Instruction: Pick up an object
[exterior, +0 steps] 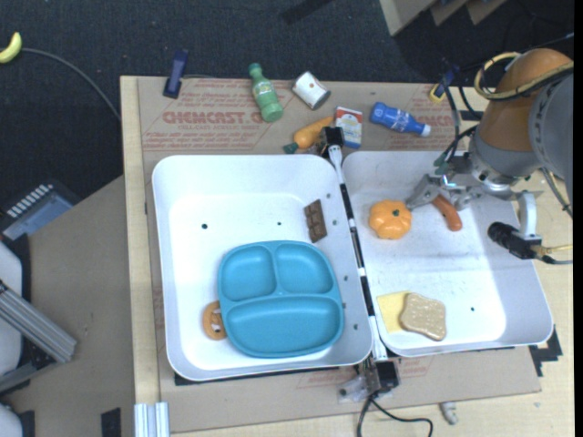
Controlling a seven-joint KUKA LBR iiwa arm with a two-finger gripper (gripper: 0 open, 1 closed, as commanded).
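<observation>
The gripper (444, 189) hangs low in the right bin (474, 280), its fingers spread apart, just beside an orange hot dog (447, 213). A small orange pumpkin (390, 219) sits near its left, with a cracker (424, 317) lying on a cheese slice (391, 309) at the bin's front.

Red "CHEMCAST" lettering, printed on brown board (219, 116) behind bins
</observation>
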